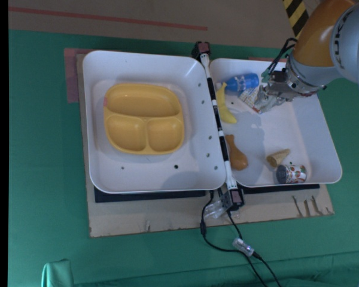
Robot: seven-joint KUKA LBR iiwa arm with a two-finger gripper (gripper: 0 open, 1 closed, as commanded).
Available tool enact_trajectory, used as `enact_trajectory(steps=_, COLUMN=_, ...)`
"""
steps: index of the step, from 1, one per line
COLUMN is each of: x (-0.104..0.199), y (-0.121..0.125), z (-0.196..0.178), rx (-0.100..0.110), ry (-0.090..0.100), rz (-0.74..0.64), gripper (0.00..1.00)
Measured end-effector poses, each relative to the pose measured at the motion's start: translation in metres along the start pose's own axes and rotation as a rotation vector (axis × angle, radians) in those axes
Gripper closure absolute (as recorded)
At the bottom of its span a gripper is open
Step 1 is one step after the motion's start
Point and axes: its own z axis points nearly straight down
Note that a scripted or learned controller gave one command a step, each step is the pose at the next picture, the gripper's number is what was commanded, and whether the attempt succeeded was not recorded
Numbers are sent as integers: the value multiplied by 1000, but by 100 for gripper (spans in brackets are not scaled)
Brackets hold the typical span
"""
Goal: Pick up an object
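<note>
Cables (239, 244) trail across the surface at lower centre. Right bin (311, 130) holds a blue bottle (242, 82) at upper centre, long axis horizontal, just left of the gripper (264, 100). Finger state: cannot tell.

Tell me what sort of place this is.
Probably a robotics lab or test cell, not a kitchen: a grey-and-orange arm reaches over two white bins of toy food, with hazard-striped tape on the floor and cables trailing off the bench.
</note>
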Motion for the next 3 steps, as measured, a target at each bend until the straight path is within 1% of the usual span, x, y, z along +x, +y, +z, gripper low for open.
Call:
enact_trajectory(steps=1, x=0, y=0, z=0, rx=0, ry=0, rz=0, gripper=0)
enact_trajectory(steps=2, x=-16, y=-4, z=32, rx=30, ry=11, rz=-13, gripper=0)
enact_trajectory(steps=3, x=-30, y=-28, z=31, rx=25, ry=9, rz=-14, gripper=0)
